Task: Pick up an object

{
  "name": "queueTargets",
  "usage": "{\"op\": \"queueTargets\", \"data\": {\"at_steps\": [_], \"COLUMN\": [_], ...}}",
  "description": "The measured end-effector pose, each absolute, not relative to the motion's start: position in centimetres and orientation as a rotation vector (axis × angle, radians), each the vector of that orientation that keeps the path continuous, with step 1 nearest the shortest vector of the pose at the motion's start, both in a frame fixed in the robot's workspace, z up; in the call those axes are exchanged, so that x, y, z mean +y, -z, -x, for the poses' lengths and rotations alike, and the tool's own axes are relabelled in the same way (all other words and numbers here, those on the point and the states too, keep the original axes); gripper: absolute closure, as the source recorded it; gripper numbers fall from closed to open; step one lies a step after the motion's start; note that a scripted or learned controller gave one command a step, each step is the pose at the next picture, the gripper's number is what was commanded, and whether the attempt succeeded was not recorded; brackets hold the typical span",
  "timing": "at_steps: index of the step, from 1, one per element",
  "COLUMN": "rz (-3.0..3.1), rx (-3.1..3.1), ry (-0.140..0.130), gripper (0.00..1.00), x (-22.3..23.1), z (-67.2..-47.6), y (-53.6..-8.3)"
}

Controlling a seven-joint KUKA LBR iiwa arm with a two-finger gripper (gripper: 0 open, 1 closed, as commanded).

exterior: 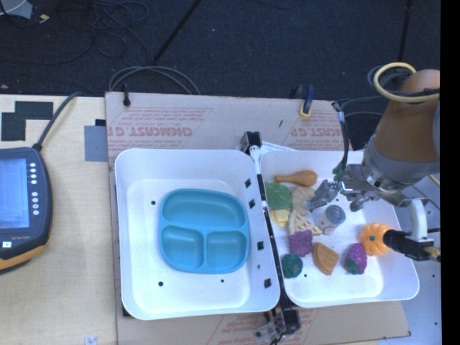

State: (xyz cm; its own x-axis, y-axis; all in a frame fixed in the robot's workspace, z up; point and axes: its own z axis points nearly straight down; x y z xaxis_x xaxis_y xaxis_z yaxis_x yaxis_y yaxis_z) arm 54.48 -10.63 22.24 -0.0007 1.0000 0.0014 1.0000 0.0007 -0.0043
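— Worktop [65, 131] seen from above at a slant, carrying a cardboard sheet [180, 124] and, on that, two white bins side by side. Left one first?

— Left bin [126, 192]: holding a blue divided plate [203, 230], flat, near the middle.

— And the right?

— Right bin [402, 286]: crowded with toy food across its left half and front. At the back, a tan drumstick [298, 178]. Just in front of it, a green piece [277, 194] touching a yellow piece [280, 216]. Beside those, a pale wedge [305, 225]. Nearer the front, a purple block [300, 243], a dark green lump [291, 265], an orange-brown slice [325, 259] and purple grapes [355, 258], all close together. Off to the right, a small orange pumpkin [374, 238], near the grapes but apart from them.

— Arm?

— Arm [406, 131] reaching in from the right, with a yellow cable loop [392, 77] near its top. End effector [325, 198] down low inside the right bin, between the drumstick and the pale wedge, just right of the green piece.

— Spread or pressed together?

— Cannot tell; too much metal and clutter packed together at that spot. Cannot tell either whether touching any toy.

— Anything else around?

— Handheld screen unit [18, 200] lying at the left edge of the worktop, well apart from the bins. Blue clamp [307, 100] on the back edge of the cardboard.
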Motion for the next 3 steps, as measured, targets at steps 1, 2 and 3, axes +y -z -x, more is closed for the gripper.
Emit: {"op": "queueTargets", "data": {"at_steps": [1, 2, 3], "rz": [2.217, 2.214, 2.214], "rx": [-2.217, -2.223, -2.23], "ry": [-0.005, 0.0, 0.003], "gripper": [1.0, 1.0, 1.0], "x": [-10.7, -5.7, 0.5], "z": [-54.5, -47.3, -48.7], "y": [-23.2, -28.5, -33.0]}}
